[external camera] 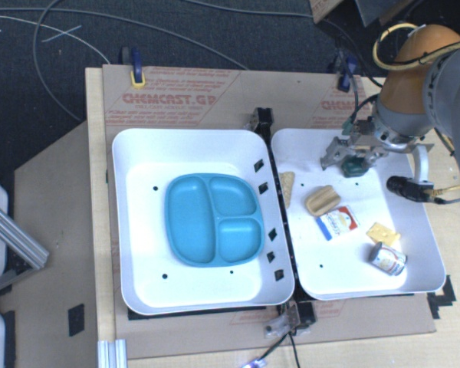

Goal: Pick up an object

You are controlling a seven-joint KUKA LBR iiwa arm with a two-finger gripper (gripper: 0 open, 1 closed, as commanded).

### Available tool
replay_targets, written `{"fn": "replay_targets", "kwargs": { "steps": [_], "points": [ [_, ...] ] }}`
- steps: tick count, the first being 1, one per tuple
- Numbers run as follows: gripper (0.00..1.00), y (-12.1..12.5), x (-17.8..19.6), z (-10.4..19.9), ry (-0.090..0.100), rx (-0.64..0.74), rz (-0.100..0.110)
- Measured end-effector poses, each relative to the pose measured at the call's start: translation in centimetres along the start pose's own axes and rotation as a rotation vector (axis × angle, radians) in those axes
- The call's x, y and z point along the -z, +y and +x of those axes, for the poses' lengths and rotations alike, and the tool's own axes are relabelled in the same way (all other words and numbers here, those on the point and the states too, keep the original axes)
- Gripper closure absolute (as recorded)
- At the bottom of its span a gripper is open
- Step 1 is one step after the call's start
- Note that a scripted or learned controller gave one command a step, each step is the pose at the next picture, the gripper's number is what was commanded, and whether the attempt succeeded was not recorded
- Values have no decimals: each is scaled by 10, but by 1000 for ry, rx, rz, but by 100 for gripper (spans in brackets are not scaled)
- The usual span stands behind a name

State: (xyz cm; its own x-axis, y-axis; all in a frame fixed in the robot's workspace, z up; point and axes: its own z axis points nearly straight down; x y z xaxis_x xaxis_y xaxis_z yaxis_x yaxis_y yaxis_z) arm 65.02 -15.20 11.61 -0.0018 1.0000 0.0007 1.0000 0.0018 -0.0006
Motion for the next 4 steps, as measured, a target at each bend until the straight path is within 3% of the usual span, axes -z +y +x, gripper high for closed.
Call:
{"fn": "replay_targets", "kwargs": {
  "steps": [1,3,4],
  "points": [
    [100,2,14,0,-1,1,-6],
    [100,11,123,2,-3,0,-10],
    [100,12,138,2,-2,-1,-5]
  ]
}}
